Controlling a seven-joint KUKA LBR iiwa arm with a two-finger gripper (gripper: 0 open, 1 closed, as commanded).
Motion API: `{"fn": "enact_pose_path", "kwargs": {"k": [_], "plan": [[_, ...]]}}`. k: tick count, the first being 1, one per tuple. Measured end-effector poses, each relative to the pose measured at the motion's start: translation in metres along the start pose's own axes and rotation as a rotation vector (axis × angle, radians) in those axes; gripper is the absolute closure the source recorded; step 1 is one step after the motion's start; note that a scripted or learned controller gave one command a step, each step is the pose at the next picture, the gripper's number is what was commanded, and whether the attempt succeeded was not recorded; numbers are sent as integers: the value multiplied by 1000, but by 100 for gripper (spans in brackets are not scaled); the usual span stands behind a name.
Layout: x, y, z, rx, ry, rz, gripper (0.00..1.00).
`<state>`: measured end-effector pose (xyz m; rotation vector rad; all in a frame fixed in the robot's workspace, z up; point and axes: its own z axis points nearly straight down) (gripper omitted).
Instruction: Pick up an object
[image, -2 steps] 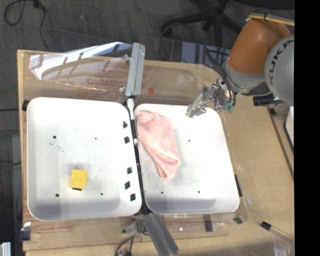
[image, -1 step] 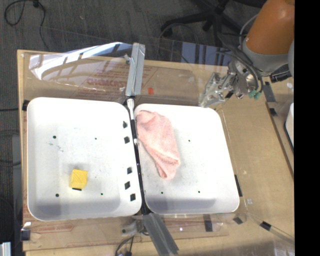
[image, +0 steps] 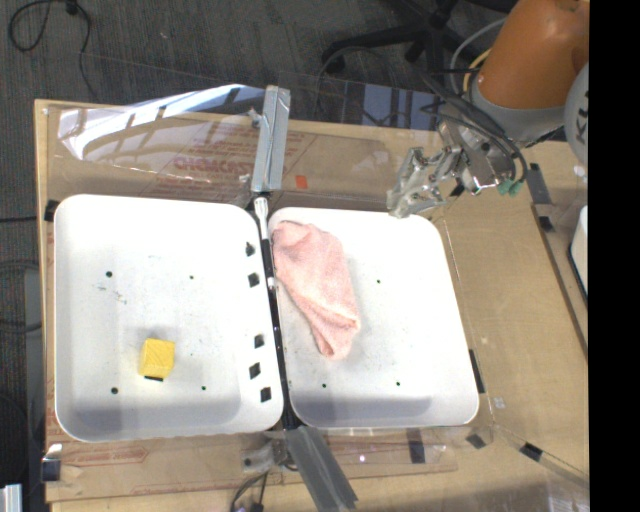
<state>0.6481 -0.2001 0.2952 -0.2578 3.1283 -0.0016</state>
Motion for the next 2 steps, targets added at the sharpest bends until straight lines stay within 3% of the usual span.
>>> {"fn": "enact_pose_path", "kwargs": {"k": [1, 2], "plan": [[-8, -9, 52, -2, 2, -300, 100], [-8, -9, 51, -2, 2, -300, 0]]}}
